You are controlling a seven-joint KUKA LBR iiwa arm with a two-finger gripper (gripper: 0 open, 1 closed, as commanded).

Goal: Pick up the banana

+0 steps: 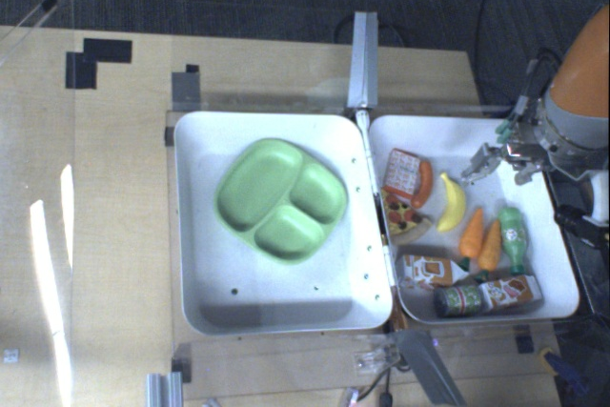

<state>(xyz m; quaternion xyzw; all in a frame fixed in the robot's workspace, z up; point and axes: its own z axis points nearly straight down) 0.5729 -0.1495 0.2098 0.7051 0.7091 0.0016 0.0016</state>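
Well, my pincer point(484, 164) hovers spread and empty just beside the banana point(453, 202); the pickup remains undone

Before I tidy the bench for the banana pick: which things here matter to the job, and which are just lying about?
Belongs to the job:
banana, in the right bin
pincer, just above it

Just lying about:
green divided plate in the left bin
two carrots
green bottle
can
red packet
small cartons
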